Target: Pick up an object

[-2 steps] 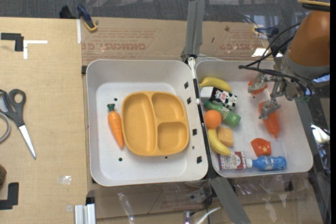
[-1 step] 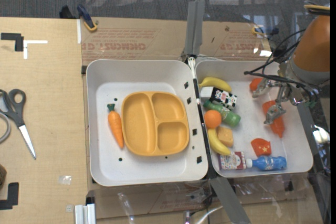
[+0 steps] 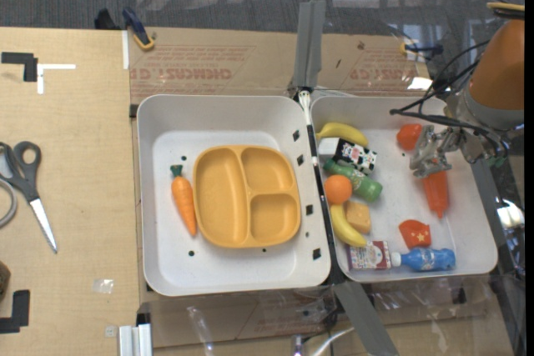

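Orange-red object (image 3: 436, 191): you see it lying in the right bin (image 3: 484, 217), near that bin's right wall, directly below the gripper (image 3: 430, 159). Its upper end meets the gripper's tips, so you cannot tell whether the two touch or merely overlap from this angle. What the object is remains hard to make out. The gripper itself is a tangle of grey metal and cables; whether it is spread or pressed together cannot be read here. The arm (image 3: 499, 79) is cut off at the right edge, its orange band partly out of frame.

Around the object, in the same bin, you find a second red-orange piece (image 3: 409, 136) to the gripper's upper left and a third red piece (image 3: 415, 233) below the object. A blue bottle (image 3: 427, 260) lies on its side along the near wall, just beside a small red-and-white carton (image 3: 370, 256). Along the bin's left wall sit two bananas (image 3: 342, 132), one at the top and one lower, a black-and-white carton (image 3: 354, 155), a green item (image 3: 360, 184), an orange (image 3: 338, 189) and a tan block (image 3: 359, 218), well apart from the gripper.

The left bin (image 3: 158, 204) holds a yellow divided plate (image 3: 247, 196) with a carrot (image 3: 183, 200) just beside its left rim. Scissors (image 3: 29, 192) lie on the bench to the left.
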Action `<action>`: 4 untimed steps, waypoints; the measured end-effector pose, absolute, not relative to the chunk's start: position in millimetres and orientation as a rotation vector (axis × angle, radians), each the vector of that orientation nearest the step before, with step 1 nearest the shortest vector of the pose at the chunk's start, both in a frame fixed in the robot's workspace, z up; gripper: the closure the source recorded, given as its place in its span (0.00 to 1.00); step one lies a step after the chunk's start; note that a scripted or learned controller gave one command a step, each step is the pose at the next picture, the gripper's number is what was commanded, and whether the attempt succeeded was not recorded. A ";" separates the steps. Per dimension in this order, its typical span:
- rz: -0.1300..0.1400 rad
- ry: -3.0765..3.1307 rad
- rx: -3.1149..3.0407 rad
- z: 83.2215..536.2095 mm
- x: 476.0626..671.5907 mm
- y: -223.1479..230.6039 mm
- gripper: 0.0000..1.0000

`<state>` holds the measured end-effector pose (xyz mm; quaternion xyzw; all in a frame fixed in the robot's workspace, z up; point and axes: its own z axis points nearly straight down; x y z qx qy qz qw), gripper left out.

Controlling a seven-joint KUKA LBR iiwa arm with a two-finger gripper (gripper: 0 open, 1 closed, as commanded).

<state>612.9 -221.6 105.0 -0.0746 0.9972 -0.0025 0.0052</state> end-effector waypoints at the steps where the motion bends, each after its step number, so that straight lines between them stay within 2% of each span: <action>1: -0.008 3.123 -0.234 104.9 612.9 -221.4 0.00; 2: 0.000 3.131 -0.189 93.4 609.9 -221.1 0.00; 3: 0.000 3.138 -0.012 92.7 534.3 -221.6 0.00; 4: -0.003 3.133 -0.019 103.5 536.8 -220.5 1.00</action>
